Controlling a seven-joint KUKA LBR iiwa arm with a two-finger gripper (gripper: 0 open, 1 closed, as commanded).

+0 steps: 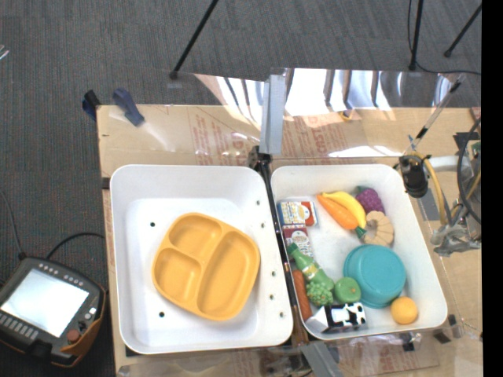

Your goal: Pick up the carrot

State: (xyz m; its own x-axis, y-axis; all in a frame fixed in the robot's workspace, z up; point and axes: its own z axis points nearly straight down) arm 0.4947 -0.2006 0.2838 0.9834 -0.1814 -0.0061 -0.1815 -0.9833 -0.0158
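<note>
The carrot [336, 210], orange and tapered, lies in the right bin [420, 234] near its back. It rests against a yellow banana [351, 204], with its thin end pointing toward the back left. A slimmer reddish-orange piece [302, 295] lies along that bin's left wall near the front; I cannot tell what it is.
Around the carrot are purple grapes [371, 200], a tan ridged piece [379, 230], a small carton [295, 213], a green bottle [305, 262], broccoli [320, 290], a teal bowl [375, 273] and an orange fruit [404, 310]. A yellow divided plate [206, 265] sits in the left bin [130, 187].
</note>
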